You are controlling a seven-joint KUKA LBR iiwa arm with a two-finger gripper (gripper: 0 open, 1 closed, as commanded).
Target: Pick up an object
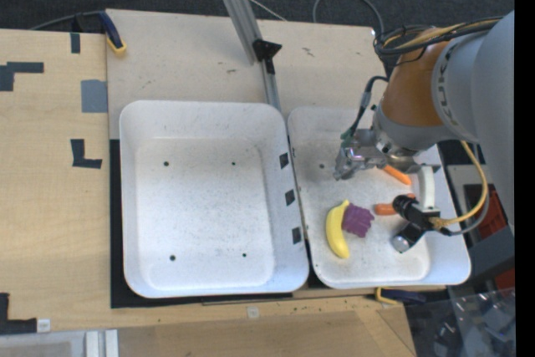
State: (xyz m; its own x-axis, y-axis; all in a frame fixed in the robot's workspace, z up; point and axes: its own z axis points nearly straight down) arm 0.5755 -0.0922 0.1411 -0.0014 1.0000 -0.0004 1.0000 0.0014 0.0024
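The arm reaches in from the right and hangs its gripper over the right bin, above a bare patch of the floor. Whether the claw is open or closed, I cannot tell from here. All the loose things lie in that same bin, nearer the front: a banana touching a purple block, with orange pieces beside the wrist. The left bin sits alongside, likely as the drop place.

arm: cut off right | orange piece: partly hidden
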